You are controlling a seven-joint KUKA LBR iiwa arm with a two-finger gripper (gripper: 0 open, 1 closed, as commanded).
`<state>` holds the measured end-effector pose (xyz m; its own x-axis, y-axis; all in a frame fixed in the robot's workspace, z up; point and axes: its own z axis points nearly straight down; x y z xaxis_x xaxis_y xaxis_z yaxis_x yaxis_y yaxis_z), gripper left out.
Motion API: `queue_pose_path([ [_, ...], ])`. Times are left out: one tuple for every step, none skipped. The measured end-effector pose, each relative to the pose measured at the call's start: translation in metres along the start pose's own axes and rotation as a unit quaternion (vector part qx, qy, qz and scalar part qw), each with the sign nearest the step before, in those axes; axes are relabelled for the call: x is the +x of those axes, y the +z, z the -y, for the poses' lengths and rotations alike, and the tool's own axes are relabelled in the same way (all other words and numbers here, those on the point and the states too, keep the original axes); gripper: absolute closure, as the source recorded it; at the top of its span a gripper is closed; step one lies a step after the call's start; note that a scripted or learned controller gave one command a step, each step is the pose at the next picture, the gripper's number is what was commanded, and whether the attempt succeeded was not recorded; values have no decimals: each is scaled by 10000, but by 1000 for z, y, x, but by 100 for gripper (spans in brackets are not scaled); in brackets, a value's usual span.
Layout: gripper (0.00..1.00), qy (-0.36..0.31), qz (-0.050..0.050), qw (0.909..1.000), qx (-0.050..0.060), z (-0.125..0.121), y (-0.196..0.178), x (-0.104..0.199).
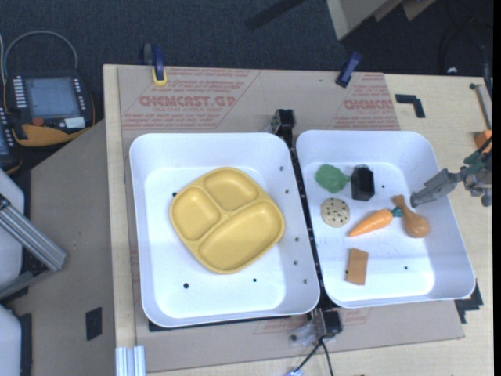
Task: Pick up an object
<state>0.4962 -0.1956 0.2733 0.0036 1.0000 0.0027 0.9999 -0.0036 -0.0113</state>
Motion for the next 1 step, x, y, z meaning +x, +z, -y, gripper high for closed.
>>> queue_pose_path([
  [0, -19, 15, 10000, -56, -2, -5, 1],
])
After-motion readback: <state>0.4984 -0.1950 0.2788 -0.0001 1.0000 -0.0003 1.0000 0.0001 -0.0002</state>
